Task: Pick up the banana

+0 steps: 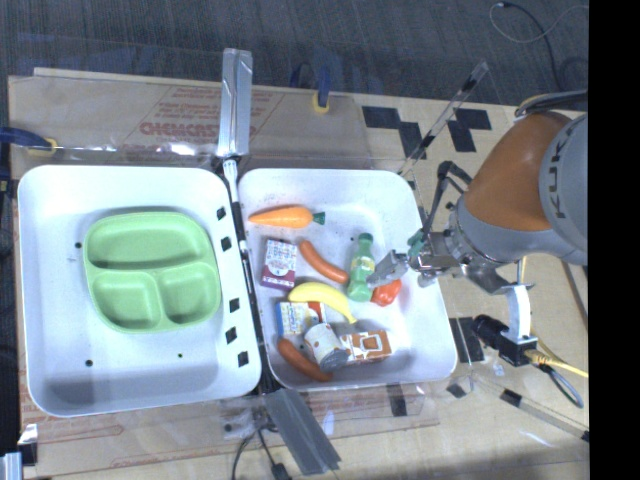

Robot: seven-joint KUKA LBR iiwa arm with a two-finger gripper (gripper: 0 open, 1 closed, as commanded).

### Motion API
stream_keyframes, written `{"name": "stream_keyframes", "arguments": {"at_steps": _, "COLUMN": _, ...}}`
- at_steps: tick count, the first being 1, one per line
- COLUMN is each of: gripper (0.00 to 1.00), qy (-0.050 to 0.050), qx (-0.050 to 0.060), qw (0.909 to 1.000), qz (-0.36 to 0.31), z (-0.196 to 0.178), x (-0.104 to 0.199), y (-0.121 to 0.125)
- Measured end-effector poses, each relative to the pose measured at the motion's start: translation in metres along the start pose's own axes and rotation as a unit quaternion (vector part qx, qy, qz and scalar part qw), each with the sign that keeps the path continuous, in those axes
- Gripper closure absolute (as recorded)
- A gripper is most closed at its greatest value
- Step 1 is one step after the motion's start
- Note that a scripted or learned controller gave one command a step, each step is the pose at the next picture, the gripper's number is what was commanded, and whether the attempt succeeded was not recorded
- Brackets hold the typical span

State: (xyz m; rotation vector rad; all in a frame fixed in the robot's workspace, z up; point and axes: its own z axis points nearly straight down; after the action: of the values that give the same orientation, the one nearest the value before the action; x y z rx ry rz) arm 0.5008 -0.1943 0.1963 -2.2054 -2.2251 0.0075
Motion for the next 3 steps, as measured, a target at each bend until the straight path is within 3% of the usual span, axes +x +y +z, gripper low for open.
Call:
{"name": "stream_keyframes", "arguments": {"at_steps": 1, "gripper": 0.00, "qy": -0.001, "qx": -0.002, "qw": 0.9936, "qz": -0.113, "z": -0.042, "x": 0.042, "y": 0.024}}
{"name": "stream_keyframes", "arguments": {"at_steps": 2, "gripper": 0.00, "qy": -0.001, "qx": -0.001, "qw": 0.9894, "qz": -0.145, "z": -0.067, "x": 0.116, "y": -0.021}}
{"name": "stream_keyframes", "arguments": {"at_steps": 3, "gripper": 0.00, "qy": -0.001, "qx": 0.000, "qw": 0.9830, "qz": -0.183, "z": 0.012, "x": 0.066, "y": 0.013}}
